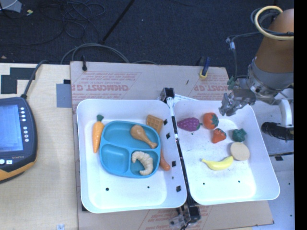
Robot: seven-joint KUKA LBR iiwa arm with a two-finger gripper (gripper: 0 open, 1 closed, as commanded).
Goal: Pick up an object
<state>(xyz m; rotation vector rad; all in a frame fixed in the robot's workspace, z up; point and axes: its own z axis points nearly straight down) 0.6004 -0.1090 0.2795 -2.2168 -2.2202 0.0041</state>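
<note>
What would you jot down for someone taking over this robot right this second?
Gripper: hangs over the back edge of the right bin, nothing seen between its fingers; open or shut is unclear.
Right bin: grapes, tomato, strawberry, a dark green piece, a tan round piece, banana.
Left bin: carrot, cracker, and a blue tray bearing a drumstick and a shrimp.
Done: nothing picked up yet.
Left: descend, grasp one item (tomato is nearest), lift.
</note>
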